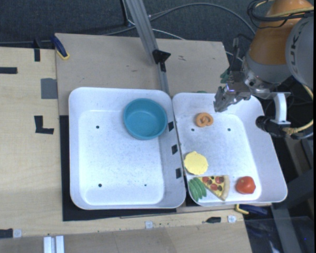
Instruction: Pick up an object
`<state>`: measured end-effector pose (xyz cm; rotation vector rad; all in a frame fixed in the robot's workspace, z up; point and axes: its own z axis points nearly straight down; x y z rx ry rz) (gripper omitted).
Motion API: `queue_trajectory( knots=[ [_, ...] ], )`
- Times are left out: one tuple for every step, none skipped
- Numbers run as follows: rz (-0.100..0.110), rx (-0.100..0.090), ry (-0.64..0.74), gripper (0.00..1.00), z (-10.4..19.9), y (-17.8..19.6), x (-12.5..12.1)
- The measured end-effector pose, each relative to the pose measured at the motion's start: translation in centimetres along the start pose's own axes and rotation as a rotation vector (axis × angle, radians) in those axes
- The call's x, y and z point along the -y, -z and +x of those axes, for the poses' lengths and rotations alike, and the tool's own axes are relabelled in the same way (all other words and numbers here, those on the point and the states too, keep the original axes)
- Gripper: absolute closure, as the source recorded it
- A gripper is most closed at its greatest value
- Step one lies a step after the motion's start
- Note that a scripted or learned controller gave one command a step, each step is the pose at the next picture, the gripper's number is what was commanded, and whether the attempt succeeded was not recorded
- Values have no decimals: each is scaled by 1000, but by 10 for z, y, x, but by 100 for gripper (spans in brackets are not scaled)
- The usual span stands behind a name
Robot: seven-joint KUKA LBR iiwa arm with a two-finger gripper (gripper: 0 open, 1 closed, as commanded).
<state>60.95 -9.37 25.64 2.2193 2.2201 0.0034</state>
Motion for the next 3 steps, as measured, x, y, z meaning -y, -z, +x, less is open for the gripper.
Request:
queue_trajectory(
  knots=[
    [4,-1,4,100,59,-9,17],
    [4,-1,5,100,119,-13,34],
    [5,-1,4,100,175,-24,47]
  ],
)
